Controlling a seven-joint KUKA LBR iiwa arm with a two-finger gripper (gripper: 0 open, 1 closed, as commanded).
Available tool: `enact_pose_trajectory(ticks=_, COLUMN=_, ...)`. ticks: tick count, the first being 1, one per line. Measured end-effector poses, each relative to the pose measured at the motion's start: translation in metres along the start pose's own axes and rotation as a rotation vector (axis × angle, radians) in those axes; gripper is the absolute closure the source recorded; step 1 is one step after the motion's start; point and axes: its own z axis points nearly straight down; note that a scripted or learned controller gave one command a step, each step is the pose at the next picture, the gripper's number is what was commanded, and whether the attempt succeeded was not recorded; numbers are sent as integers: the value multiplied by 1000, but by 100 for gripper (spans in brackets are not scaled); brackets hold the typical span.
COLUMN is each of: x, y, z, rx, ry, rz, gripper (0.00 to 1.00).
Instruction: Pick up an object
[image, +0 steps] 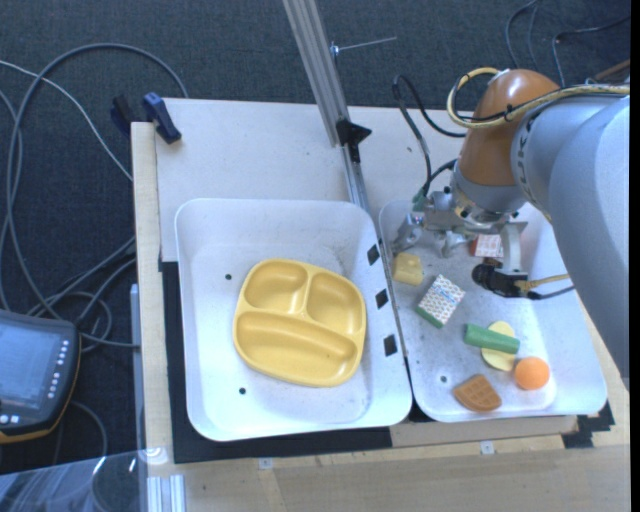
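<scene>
Arm reaches in from right, gripper (418, 226) low over back-left corner of right bin (575, 385), right by the yellow block (407, 269) w/ nothing seen between its parts; can't tell gripper state, wrist blocks the view. Probably lining up on the block since it's nearest. Other candidates sit loose in same bin, spread apart so each is reachable: checkered block (440, 299), green stick (491, 337) lying across a yellow slice (498, 355), orange ball (532, 373), brown wedge (476, 393). Left bin (205, 400) holds a yellow divided tray (299, 321), flat, center. Counter (260, 150) behind bins.
</scene>
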Motion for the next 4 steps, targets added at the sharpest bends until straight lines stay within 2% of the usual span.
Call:
enact_pose_trajectory(ticks=1, x=1, y=2, z=-13, rx=-5, ry=1, rz=0, gripper=100)
enact_pose_trajectory(ticks=2, x=-6, y=10, z=-65, rx=-12, ry=-1, rz=0, gripper=100)
enact_pose_trajectory(ticks=3, x=-9, y=2, z=-117, rx=-12, ry=-1, rz=1, gripper=100)
enact_pose_trajectory(ticks=4, x=-2, y=9, z=-166, rx=-12, ry=-1, rz=-2, gripper=100)
